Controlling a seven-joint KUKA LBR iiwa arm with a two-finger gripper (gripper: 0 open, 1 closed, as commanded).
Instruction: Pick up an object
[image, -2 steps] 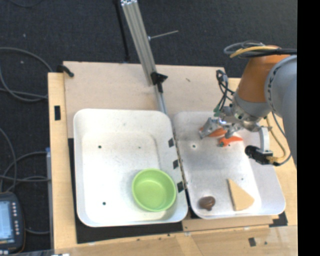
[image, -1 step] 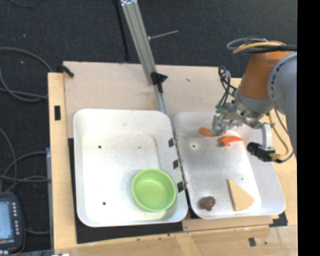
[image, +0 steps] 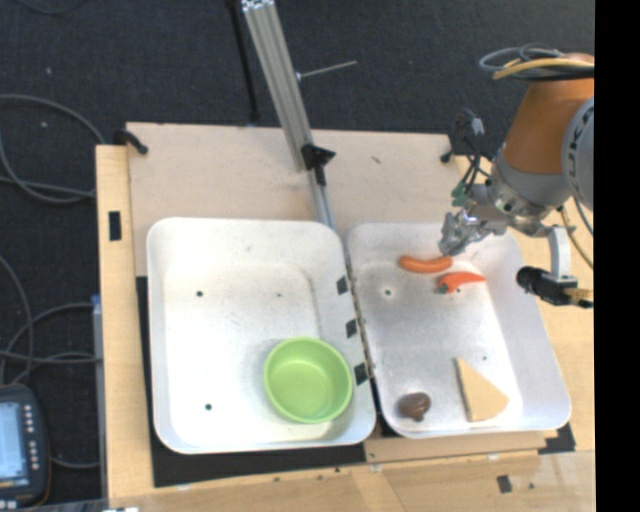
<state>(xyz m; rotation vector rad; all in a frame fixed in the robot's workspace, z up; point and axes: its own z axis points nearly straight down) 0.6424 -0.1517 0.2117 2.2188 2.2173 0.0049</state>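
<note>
The curved orange sausage-shaped toy (image: 426, 264) lies at the back of the right-hand white bin (image: 520, 345), a small orange-red piece with a green tip (image: 458, 281) just beside it — neither is lifted. The grey two-finger gripper (image: 456, 235) hangs just above the sausage; whether it is open or shut, I cannot tell. The pick looks not yet made — descent, closing and lifting remain.

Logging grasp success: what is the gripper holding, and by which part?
Cannot be told; the gripper hangs just above the orange sausage, nothing visibly between its fingers.

Gripper (image: 458, 238) over right bin (image: 520, 330), near sausage (image: 425, 264); green bowl (image: 308, 379) in left bin (image: 200, 300).
</note>
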